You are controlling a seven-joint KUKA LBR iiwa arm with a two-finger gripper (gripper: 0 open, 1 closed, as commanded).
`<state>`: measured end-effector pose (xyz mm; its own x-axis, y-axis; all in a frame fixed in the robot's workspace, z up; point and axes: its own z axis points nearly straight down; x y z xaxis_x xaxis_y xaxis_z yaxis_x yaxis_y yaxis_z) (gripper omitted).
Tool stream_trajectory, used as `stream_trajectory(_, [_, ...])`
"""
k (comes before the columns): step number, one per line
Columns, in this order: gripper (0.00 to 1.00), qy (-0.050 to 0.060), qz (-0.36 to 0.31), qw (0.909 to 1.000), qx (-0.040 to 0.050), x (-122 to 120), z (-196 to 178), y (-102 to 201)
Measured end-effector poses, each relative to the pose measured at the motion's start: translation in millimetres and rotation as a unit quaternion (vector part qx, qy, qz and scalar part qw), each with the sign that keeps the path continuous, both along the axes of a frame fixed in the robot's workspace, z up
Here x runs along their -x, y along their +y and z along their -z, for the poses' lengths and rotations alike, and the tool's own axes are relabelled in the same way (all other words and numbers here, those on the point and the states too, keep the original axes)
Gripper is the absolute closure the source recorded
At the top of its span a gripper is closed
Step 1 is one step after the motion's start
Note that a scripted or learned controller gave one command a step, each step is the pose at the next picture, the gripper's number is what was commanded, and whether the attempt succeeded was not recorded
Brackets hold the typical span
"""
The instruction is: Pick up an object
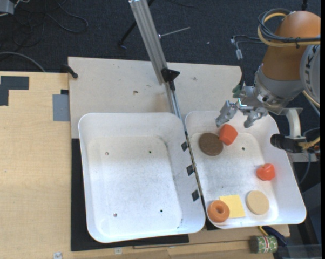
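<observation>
The gripper (239,114) hangs with its fingers spread wide, holding nothing, just above an orange block (228,134) in the right bin (288,161). A brown cookie (210,144) lies beside that block.

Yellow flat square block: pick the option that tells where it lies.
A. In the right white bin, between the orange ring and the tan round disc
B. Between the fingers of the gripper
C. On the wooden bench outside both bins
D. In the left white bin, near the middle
A: the yellow flat square block lies at the near end of the right white bin, with the orange ring on one side and the tan round disc on the other.
</observation>
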<state>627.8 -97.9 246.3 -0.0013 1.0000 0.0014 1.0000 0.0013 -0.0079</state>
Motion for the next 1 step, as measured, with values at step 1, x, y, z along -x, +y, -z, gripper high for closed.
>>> stream_trajectory(1, [0.00, -0.003, 0.000, 1.0000, 0.0003, -0.8, -3.0, -0.3])
